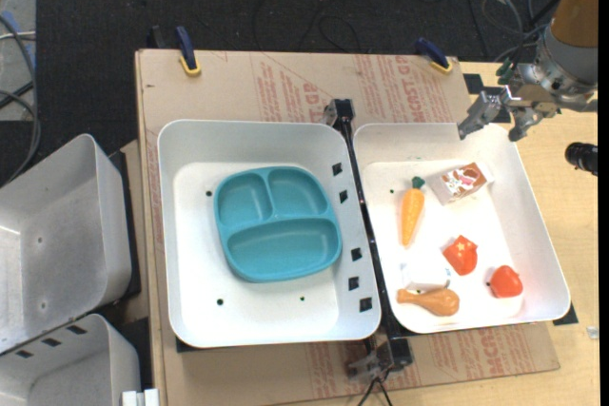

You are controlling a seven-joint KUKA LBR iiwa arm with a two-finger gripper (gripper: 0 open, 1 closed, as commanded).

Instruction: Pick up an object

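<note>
Gripper (497, 116) fingers spread wide, holding nothing, above the right bin's (538, 204) far corner, carrot (410, 214), small box (461, 183), drumstick (433, 299) lying inside

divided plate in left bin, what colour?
Teal blue, plain: the divided plate in the left bin, seen from the camera view.

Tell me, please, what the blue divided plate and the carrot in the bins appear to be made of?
The blue divided plate looks like moulded plastic with a matte finish: uniform teal colour, rounded compartment ridges. The carrot seems to be a plastic toy: even orange surface with a faint sheen and a solid green top, though rubber cannot be ruled out.
</note>
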